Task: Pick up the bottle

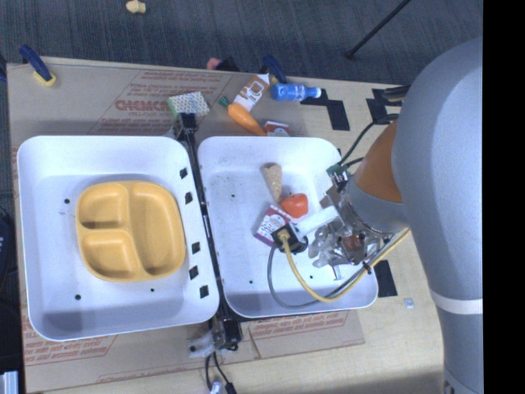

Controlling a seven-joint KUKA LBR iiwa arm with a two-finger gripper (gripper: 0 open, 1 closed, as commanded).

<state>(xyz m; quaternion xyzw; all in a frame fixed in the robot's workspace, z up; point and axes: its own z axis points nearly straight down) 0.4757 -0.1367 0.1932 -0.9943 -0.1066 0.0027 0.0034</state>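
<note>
A small blue bottle lies on its side on the cardboard behind the right bin, outside it. Next to it lies a white and orange carton-like pack. My gripper hangs low over the right side of the right bin, well in front of the blue bottle. Just left of the gripper lie a red-orange item, a tan cone and a purple and white packet. A yellow cable loops from the gripper across the bin floor.
The left bin holds a yellow divided plate. An orange carrot-like toy and a green patterned card lie behind the bins. My large grey arm covers the bench's right side.
</note>
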